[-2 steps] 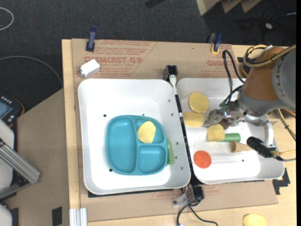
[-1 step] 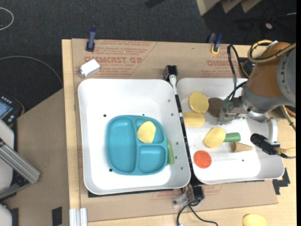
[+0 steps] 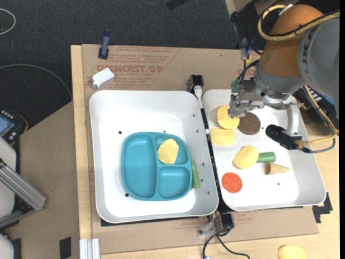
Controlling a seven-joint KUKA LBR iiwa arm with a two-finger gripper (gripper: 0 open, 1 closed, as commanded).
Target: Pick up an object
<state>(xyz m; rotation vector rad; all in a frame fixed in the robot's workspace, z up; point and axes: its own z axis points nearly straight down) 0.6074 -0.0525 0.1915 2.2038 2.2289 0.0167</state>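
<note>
We see two white bins (image 3: 108,144) on a cardboard-topped bench (image 3: 140,63) over dark carpet. A pale yellow, rounded piece (image 3: 226,120) lies far-left in the right bin, under the gripper (image 3: 237,108).

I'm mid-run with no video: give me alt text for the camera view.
The arm's tool is low in the right bin, at a yellow piece beside a brown disc. More toy food lies nearby, including a red disc. The left bin holds a blue divided plate with a yellow piece on it.
</note>
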